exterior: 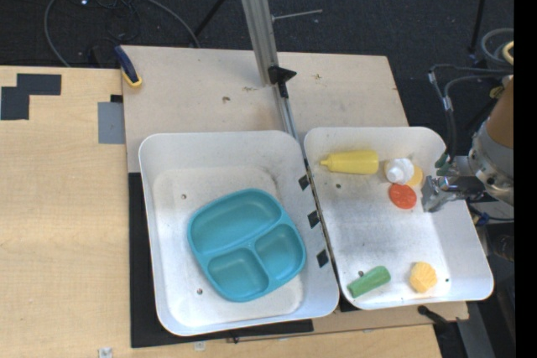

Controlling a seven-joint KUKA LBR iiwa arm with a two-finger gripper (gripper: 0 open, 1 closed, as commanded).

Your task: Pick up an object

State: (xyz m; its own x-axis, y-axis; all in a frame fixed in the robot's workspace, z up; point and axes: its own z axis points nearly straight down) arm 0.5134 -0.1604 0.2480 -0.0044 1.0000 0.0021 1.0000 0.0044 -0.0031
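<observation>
The right bin [377, 264] holds a yellow bottle-shaped toy [351, 163] near its back wall, a small white and yellow piece [402, 171], a round red-orange piece [403, 196], a green pickle-like piece [368, 281] and a yellow piece [424, 277] near the front. My gripper [435, 194] hangs at the bin's right rim, just right of the red-orange piece. The arm's grey body and orange band [501, 126] rise at the right edge.
The left bin [168, 172] holds a teal divided plate [245, 244]. A metal post [256, 21] stands behind the bins on the board. A blue and yellow tool [128, 67] lies at the board's far left corner.
</observation>
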